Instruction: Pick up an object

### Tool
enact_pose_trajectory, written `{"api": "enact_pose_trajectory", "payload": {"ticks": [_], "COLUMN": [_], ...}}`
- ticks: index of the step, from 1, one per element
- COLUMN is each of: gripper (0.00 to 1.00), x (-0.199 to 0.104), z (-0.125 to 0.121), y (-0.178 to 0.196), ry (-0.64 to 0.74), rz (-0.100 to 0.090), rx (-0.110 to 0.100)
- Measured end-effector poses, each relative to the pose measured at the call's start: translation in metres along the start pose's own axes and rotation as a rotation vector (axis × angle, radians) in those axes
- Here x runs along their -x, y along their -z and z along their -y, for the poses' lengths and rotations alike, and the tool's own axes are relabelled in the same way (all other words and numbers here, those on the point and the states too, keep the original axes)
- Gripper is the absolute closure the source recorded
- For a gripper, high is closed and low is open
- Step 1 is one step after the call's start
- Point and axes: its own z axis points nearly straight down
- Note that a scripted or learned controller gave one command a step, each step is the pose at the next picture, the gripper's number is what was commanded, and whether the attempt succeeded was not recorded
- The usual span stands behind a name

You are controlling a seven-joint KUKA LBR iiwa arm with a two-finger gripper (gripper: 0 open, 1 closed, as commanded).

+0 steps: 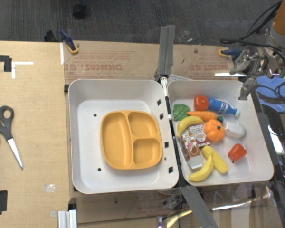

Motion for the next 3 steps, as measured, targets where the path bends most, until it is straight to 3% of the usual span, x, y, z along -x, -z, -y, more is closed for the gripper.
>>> {"api": "enact_pose_trajectory", "payload": {"ticks": [1,2,3], "gripper": [0.00,0.00,0.00], "x": [0.002,-0.019,-0.060], "z": [-0.026,0.027,0.010], "y": [-0.166,-0.168,-0.169], "ry": [0.070,0.075,-0.104], "rz": [0.001,0.002,0.000], "rx": [0.000,0.000,0.001]}}
